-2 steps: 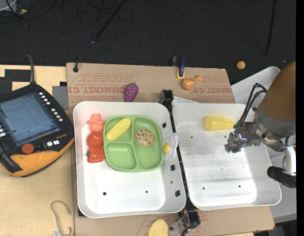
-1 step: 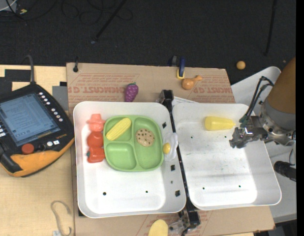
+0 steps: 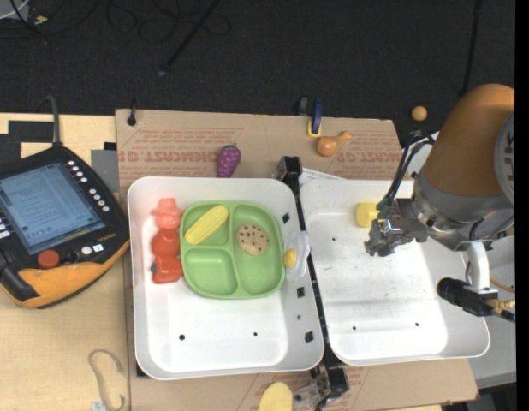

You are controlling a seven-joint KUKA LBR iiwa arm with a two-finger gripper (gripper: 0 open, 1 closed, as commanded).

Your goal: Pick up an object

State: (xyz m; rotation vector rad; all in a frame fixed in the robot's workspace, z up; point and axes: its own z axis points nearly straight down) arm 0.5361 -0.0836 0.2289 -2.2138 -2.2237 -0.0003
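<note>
Round yellow plastic lump (image 3: 276, 396) at bottom edge. Small yellow block (image 3: 365, 214) just up-left of gripper (image 3: 380, 245); gripper state unclear.

2 shallow white plastic bins: left bin (image 3: 162, 332), right bin (image 3: 401, 332). 1 green 3-compartment plastic tray (image 3: 215, 274). 1 yellow toy corn cob (image 3: 205, 223). 1 round tan cookie (image 3: 253, 239). 1 red-and-pink toy figure (image 3: 165, 241). 1 yellow block (image 3: 365, 214). 1 purple grape bunch (image 3: 228, 159).
</note>
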